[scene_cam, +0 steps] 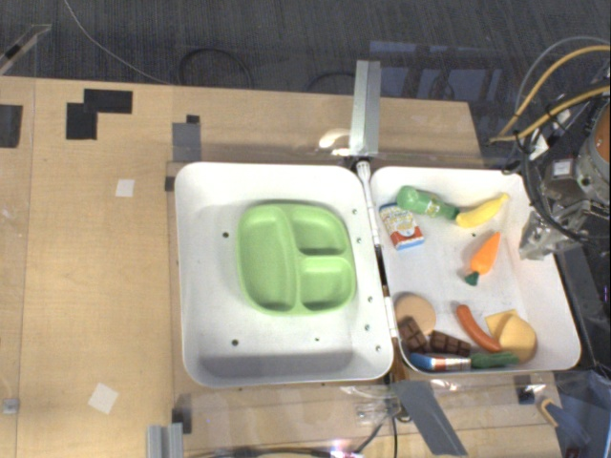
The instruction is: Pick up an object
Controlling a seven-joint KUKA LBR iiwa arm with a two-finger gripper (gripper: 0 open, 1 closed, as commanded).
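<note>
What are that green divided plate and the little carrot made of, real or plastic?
The green divided plate looks like moulded plastic: one even colour, rounded compartment edges, a soft matte sheen. The carrot seems a plastic toy too, with flat, uniform orange and a smooth surface, though it is too small to be sure.

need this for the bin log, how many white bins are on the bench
2: the left bin holds a green divided plate; the right bin holds the toy food.

I see a pale wooden bench (86,284), two white bins on it side by side, left bin (196,284), right bin (549,299).
</note>
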